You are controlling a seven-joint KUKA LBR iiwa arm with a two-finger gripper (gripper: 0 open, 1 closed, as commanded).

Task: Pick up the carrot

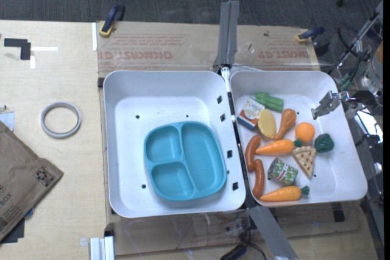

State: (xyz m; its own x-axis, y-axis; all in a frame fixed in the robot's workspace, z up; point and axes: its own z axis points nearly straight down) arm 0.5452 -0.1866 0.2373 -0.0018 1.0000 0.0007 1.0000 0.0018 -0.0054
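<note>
Carrot (275,147) in right bin (341,192), gripper (323,105) apart

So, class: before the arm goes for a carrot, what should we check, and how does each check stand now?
1. Carrots in view: ok. One carrot mid-bin, a second carrot near the front wall.
2. Both in the right bin: ok.
3. Clear space around the middle carrot: not ok; sausage, orange and sandwich wedge crowd it.
4. Tool above the right bin: ok, at its right rim.
5. Tool open: cannot tell.
</note>
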